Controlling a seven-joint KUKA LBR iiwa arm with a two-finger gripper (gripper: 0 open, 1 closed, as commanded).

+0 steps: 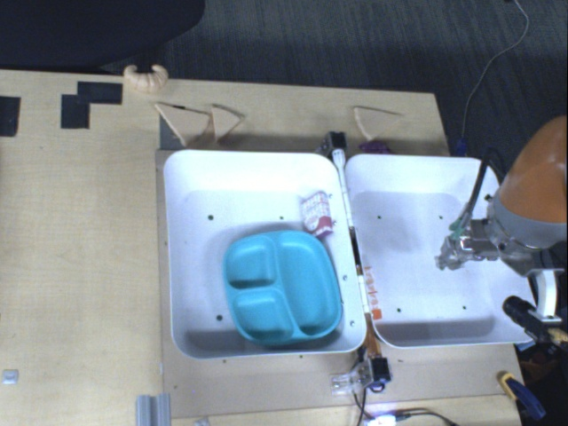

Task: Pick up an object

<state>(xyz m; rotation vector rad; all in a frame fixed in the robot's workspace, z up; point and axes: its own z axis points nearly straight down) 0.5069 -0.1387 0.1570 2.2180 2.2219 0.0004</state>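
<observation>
A blue three-compartment plate (282,285) lies in the left bin (191,238), toward its front right. A small white and red packet (317,211) rests just behind the plate, near the divider. The gripper (446,257) hangs over the right side of the right bin (399,202), below the arm's orange band (540,180). It sits well to the right of both objects, with nothing seen beneath it.
An orange and white strip (370,293) lies along the inner left wall of the right bin. Cables and small connectors (373,373) sit at the bench's front edge. Wooden brackets (197,118) stand behind the left bin.
</observation>
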